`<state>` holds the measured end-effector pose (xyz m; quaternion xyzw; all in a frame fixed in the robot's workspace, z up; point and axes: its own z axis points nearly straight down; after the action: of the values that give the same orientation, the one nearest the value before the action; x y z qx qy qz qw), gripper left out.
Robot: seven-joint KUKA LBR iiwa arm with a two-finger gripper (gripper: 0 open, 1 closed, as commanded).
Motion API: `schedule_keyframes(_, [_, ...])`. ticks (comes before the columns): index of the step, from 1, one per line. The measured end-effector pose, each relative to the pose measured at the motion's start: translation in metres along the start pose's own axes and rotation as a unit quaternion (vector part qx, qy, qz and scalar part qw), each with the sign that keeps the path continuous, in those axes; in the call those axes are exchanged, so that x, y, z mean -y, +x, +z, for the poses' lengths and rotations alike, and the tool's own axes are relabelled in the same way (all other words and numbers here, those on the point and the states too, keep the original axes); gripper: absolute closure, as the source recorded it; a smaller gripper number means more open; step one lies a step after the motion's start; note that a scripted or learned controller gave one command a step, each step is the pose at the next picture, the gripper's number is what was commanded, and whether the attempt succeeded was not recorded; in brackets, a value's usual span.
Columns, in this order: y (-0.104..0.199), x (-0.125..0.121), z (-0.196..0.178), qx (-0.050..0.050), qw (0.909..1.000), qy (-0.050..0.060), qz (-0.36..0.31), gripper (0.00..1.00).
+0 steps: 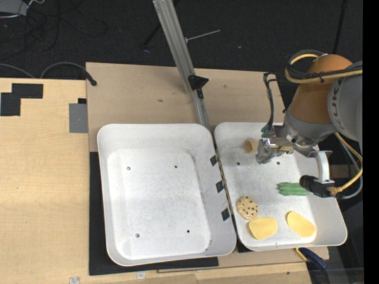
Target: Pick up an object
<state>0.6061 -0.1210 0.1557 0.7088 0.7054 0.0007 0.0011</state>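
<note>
My gripper [264, 153] hangs low over the far part of the right bin [331, 232], its metal fingers pointing down at the bin floor. Just to its left lies a small tan block [251, 146], beside the fingers and not between them. Nearer the front of that bin are a speckled cookie [247, 206], two yellow chip-shaped pieces [262, 228] [301, 223] and a green object [292, 189], partly covered by the arm's black fitting.
The left bin [118, 136] sits beside the right one, with black clips [219, 186] along their shared edge. A slanted metal rail [177, 52] rises behind the bins. The arm's grey and orange body [323, 99] and cables overhang the right bin's right side.
</note>
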Motion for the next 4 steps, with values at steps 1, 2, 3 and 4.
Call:
schedule_keyframes(1, [0.0, -0.003, -0.063, 0.0, 1.0, -0.001, -0.002, 1.0])
schedule_keyframes(2, [0.0, 0.006, -0.12, 0.0, 1.0, -0.001, -0.003, 1.0])
schedule_keyframes(3, [-0.001, 0.005, -0.139, 0.0, 1.0, 0.001, -0.003, 1.0])
schedule_keyframes(4, [0.044, 0.015, -0.118, -0.001, 1.0, 0.004, -0.004, 1.0])
